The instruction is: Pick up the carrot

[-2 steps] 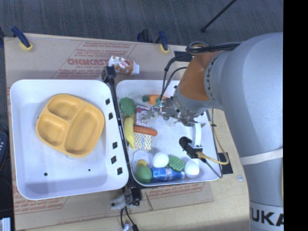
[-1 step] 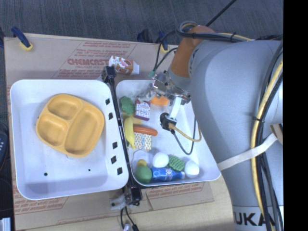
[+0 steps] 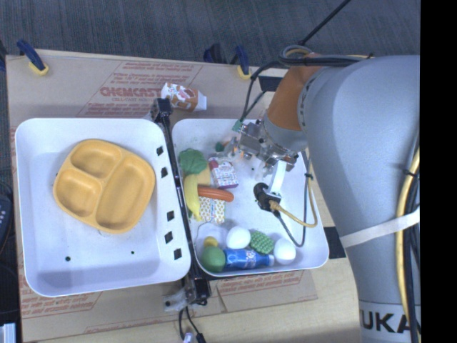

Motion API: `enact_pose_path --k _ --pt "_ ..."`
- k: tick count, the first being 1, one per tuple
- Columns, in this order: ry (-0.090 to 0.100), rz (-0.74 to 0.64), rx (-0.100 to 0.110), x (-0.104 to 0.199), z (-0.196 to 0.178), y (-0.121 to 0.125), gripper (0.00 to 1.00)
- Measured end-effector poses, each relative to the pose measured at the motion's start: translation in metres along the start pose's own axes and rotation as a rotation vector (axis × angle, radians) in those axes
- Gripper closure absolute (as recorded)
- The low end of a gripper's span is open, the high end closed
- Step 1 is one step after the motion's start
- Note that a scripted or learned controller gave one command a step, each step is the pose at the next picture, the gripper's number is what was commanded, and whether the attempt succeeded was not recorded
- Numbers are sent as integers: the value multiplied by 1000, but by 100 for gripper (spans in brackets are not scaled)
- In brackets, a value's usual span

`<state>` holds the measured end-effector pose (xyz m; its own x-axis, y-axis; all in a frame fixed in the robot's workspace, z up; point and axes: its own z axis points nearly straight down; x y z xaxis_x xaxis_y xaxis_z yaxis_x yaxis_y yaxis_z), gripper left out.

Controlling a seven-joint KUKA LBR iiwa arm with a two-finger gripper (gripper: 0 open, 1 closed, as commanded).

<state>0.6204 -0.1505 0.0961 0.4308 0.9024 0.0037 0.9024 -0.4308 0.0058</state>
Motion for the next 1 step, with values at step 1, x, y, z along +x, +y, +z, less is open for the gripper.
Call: enact_pose_path --k 1 --pt "-3 -256 7 27 -99 28 0"
